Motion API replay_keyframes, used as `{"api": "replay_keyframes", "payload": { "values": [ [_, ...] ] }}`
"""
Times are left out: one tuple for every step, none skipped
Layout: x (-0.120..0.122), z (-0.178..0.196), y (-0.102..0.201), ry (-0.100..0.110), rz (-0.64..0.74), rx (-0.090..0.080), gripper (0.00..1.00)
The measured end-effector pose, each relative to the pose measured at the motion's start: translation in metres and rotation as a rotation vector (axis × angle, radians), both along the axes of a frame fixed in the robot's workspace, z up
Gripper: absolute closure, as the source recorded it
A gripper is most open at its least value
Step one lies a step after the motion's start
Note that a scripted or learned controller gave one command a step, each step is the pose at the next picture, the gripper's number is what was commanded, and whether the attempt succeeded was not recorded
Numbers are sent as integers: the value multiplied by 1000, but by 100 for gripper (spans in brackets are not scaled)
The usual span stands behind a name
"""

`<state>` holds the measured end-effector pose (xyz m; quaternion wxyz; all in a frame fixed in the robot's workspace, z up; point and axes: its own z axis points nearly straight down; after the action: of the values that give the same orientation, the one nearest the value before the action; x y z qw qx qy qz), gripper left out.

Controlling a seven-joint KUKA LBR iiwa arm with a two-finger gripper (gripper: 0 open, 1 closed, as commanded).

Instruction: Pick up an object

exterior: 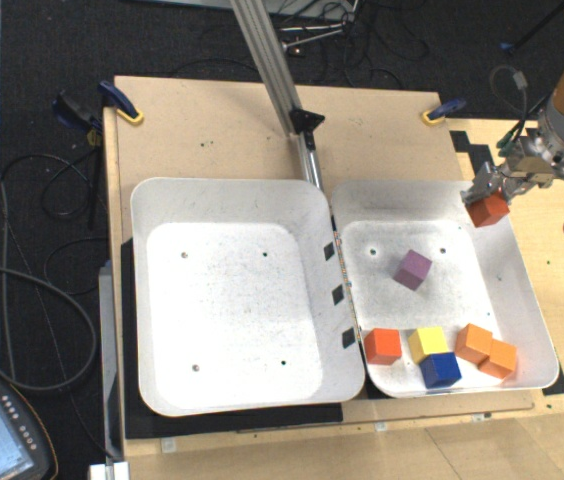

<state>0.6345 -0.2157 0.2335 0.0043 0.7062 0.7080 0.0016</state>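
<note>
clamped on a red block (488, 210) in the gripper (489, 196), raised over the right bin (522, 278); next, holding firm.

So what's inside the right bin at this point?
The right bin holds a purple block, an orange cube, yellow cube, blue cube and two touching orange blocks. Anything beneath them is hidden.

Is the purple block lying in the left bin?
No, the purple block lies in the right bin, apart from the other blocks along its near edge.
</note>
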Motion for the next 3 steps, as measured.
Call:
{"api": "replay_keyframes", "payload": {
  "values": [
    [1, 10, 0, 5, 0, 2, 100],
    [-3, 13, 55, 9, 5, 6, 100],
    [-5, 4, 109, 11, 5, 6, 100]
  ]
}}
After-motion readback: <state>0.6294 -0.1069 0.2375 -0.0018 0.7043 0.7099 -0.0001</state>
